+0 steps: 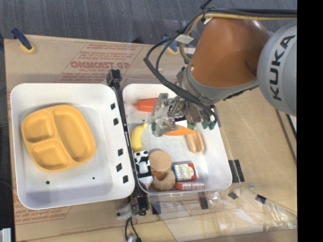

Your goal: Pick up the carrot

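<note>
Where the grey arm [237,54] reaches in from the right, its end effector [169,119] sits low over the right bin [222,158]. The carrot [179,131] lies in that bin's middle, tip pointing right, directly under or against the fingers; whether they pinch it or stand spread I cannot tell, metal parts crowd the spot.

Right bin contents: a second orange piece [145,105] near the upper left corner, a banana [137,137] along the left wall, a hot dog bun [195,142] just right of the carrot, a brown mushroom-shaped toy [160,166] at the front, a small carton [184,172] beside it, a red flat item [191,186] at the front wall.

Left bin [30,195]: a yellow divided tray [57,136], three compartments, lying flat.

Both bins rest on a brown-paper-covered desk [252,135].
</note>
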Robot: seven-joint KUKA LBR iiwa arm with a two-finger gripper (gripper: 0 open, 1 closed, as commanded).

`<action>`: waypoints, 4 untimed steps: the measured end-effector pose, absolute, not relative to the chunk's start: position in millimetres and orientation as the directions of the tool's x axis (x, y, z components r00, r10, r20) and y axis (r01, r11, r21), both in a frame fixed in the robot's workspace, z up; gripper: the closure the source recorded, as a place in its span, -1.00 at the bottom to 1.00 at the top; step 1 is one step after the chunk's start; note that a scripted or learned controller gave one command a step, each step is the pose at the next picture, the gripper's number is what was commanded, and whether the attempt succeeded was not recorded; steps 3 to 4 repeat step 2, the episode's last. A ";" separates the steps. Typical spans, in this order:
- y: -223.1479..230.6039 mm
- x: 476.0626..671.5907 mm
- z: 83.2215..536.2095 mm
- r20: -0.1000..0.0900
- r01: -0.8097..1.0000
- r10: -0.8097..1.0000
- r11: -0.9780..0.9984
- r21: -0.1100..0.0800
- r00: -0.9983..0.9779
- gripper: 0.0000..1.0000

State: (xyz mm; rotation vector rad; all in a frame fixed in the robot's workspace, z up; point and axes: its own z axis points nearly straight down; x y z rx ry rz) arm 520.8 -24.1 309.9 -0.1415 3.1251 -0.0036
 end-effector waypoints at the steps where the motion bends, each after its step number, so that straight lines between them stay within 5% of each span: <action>1: -59.3 536.9 219.3 0.003 0.232 0.232 0.973 -0.001 -0.973 1.00; 2: -29.2 524.2 191.2 0.003 0.604 0.604 0.797 -0.001 -0.797 1.00; 4: -29.2 524.2 191.2 0.003 0.604 0.604 0.797 -0.001 -0.797 1.00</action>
